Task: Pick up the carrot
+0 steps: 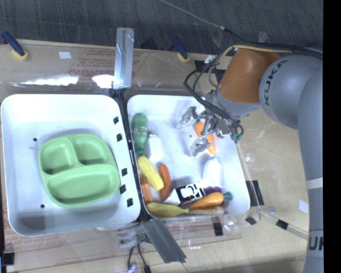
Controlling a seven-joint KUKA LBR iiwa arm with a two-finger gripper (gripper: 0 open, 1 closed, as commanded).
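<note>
My left bin [11, 152] holds a green divided plate [78, 168]. In my right bin [176, 104], a green bottle [140, 131] stands above a corn cob [150, 172], with a banana [166, 210] along the bottom wall. Both bins rest on my counter [273, 169].

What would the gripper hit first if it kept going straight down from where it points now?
Likely the orange piece seen between the gripper's fingers, then the right bin's white floor. Height above them is unclear from this slanted view.

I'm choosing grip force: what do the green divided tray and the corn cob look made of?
Green divided tray: probably moulded plastic, matte, uniform colour with soft rounded ridges. Corn cob: likely toy plastic or rubber, evenly yellow and slightly glossy, though too small to be sure.
</note>
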